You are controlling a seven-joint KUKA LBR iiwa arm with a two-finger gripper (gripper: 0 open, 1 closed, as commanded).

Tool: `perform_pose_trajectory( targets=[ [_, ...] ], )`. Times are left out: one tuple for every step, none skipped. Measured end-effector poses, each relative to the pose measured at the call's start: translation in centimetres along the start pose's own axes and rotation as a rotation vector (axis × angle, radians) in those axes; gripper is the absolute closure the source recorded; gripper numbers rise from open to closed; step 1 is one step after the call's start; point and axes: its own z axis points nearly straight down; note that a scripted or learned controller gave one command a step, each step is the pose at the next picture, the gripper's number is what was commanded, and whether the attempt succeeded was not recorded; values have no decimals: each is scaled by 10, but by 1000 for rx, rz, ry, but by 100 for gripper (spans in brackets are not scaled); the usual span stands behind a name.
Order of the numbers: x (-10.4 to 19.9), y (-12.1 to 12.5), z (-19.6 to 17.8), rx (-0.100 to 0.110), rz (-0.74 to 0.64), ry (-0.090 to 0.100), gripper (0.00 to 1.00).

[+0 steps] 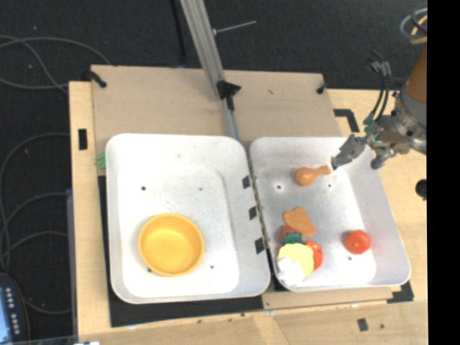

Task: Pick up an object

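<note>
So we had the arm (411,113) coming in from the right over the right-hand bin (374,192), and the fingers (359,153) were hanging above that bin's upper right part. One grey finger (346,152) pointed down and to the left, the other (379,157) sat off to its right, so they were spread apart with nothing between them. The closest thing was an orange drumstick-shaped toy (311,174), lying on the bin floor just left of and below the left finger; its thin end reached toward the fingertip, but we honestly couldn't tell if they touched or if the finger was just floating above it. Further below the fingers there was a brown flat toy (299,221), and below that a little pile in the bin's lower left corner: a yellow piece (295,255), something white (290,269) under it, and a red-orange bit (314,254) right beside it. A red tomato-like ball (357,241) sat by itself well below the fingers, near the bin's lower right. Way off to the left of the fingers, the other bin (172,171) held a yellow bowl (171,244) in its lower part. Both bins sat side by side on the tan desk (273,99).
</note>
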Motion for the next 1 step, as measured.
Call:
perform_pose_trajectory(
  targets=[
    [0, 0, 0, 0, 0, 0, 0]
  ],
)
